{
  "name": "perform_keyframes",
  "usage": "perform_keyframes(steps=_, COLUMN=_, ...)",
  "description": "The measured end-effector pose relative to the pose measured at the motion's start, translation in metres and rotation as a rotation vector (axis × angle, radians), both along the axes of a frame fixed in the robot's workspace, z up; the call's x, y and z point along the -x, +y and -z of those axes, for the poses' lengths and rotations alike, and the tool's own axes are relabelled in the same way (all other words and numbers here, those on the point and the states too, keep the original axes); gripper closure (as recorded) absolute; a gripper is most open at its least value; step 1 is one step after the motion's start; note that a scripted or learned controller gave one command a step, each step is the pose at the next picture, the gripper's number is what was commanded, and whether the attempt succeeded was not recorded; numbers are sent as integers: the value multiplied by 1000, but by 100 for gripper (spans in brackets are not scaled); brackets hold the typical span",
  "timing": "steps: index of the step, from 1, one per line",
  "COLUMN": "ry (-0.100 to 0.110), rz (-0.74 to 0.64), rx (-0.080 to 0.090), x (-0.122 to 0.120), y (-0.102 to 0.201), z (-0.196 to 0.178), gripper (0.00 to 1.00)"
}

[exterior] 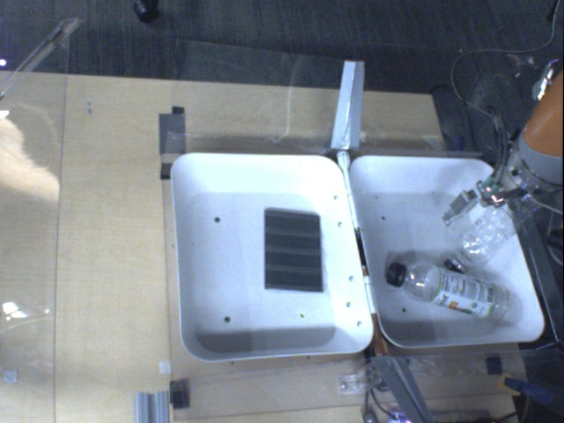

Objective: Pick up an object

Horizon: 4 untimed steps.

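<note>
One fixed overhead camera, seemingly slanted, overlooks both bins [203, 236].

You have a clear plastic bottle [448, 288] lying on its side in the right bin [397, 192], toward five o'clock of its floor. Its black cap points to nine o'clock; a printed label wraps its body.

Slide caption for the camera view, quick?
Hand above clear plastic bottle in right white bin; dark ribbed rectangular pad left.
</note>
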State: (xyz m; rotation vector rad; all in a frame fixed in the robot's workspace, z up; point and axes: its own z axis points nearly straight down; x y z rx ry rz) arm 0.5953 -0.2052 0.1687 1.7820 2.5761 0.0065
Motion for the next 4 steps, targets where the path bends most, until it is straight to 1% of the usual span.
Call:
perform_keyframes(steps=1, ry=-4, rz=-80, rx=1, x=23, y=1, z=79, gripper=0)
perform_keyframes(steps=2, ry=-5, rz=-131, rx=0, x=61, y=2, z=79, gripper=0)
perform_keyframes(steps=3, ry=2, rz=-34, rx=0, x=38, y=1, z=20, gripper=0)
perform_keyframes(steps=4, ry=-5, rz=-83, rx=1, x=73, y=1, z=79, gripper=0)
